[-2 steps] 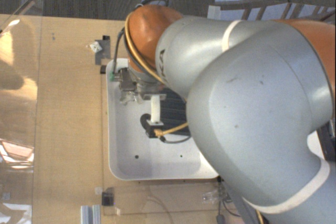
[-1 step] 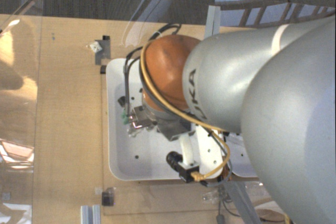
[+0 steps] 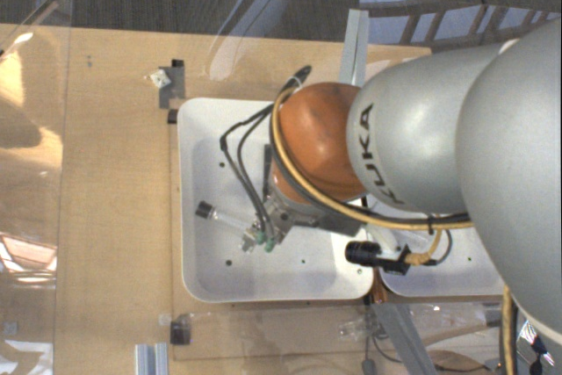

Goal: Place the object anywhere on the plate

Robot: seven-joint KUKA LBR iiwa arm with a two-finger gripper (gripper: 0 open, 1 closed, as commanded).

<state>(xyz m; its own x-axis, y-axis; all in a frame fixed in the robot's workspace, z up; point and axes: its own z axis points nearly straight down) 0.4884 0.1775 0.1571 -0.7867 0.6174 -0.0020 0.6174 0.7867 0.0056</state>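
The grey arm with its orange band (image 3: pixel 320 140) reaches in from the right and hangs over the left white bin (image 3: pixel 198 277). My gripper (image 3: pixel 260 239) is low over the bin floor, near the middle. A thin clear tube with a black cap (image 3: pixel 207 211) lies on the bin floor just left of the gripper. Its clear end runs toward the fingertips, and whether it is touched there is hidden by the wrist.
The arm's bulk covers most of the right bin (image 3: pixel 457 281) and the right half of the left bin. Black cables (image 3: pixel 241 167) loop off the wrist. Small black clamps (image 3: pixel 176 83) sit on the wooden bench by the bin's corners.
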